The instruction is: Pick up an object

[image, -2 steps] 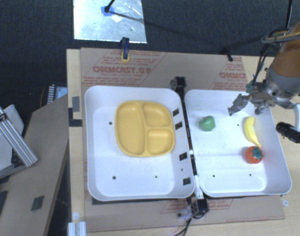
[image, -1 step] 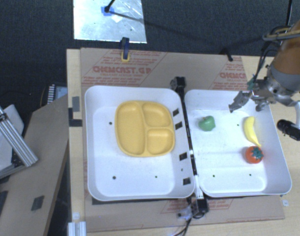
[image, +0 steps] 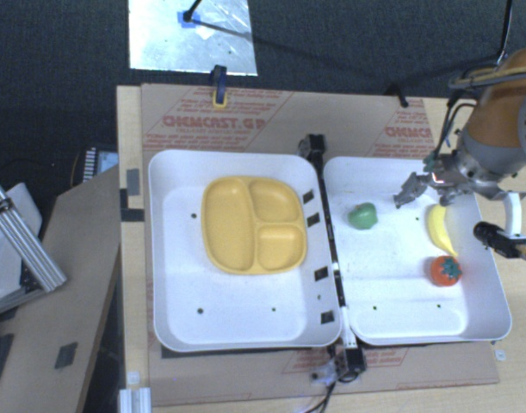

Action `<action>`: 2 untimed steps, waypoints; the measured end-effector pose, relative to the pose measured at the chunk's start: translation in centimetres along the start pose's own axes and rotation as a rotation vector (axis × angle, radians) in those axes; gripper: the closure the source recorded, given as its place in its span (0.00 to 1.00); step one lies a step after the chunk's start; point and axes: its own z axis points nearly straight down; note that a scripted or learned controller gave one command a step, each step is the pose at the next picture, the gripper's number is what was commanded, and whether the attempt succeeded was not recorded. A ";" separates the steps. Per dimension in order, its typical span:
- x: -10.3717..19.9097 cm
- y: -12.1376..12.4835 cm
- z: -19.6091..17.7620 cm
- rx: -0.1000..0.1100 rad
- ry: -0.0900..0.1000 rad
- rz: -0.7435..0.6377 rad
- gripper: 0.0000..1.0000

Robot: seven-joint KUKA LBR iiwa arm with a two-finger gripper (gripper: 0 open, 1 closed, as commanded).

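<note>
A green round object (image: 362, 216) lies in the right bin (image: 392, 317), near its left side. A yellow banana (image: 440, 229) lies further right, and a red tomato with a green stem (image: 444, 270) sits just below it. My gripper (image: 428, 188) hangs over the upper right part of that bin, above the banana's top end and to the right of the green object. Its fingers (image: 407, 192) are spread apart with nothing between them.
The left bin (image: 172, 317) holds a yellow divided plate (image: 252, 224). A black clamp bar (image: 324, 231) runs between the two bins. The grey arm with its orange band (image: 501, 114) enters from the right.
</note>
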 end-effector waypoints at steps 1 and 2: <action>-0.2 0.0 4.2 0.000 0.000 0.001 0.00; -0.1 0.1 7.8 0.000 0.000 0.000 0.00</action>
